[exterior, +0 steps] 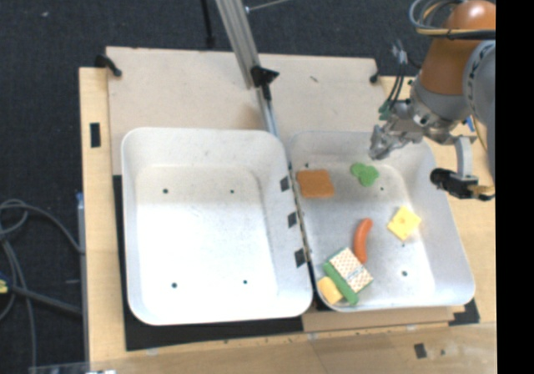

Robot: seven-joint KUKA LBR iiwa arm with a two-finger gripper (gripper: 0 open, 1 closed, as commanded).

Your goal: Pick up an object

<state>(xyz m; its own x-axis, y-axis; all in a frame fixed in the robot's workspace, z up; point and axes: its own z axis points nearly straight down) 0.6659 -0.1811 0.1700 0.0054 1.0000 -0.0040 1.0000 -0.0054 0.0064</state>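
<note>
Green and seemingly soft, the small toy (pixel 364 173) lay in the right bin (pixel 434 280) just below the gripper (pixel 382 147), likely light, best pinched across its middle.

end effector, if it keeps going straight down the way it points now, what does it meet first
Probably the bare floor of the right bin, next to the green piece. The end effector points down near the bin's far edge, slightly up-right of that piece. Depth is unclear from this slant.

A slanted aluminium rail (pixel 236 22) rises over the tan surface (pixel 183 88), with black cables (pixel 25 235) on dark carpet (pixel 50 13) at left.
</note>
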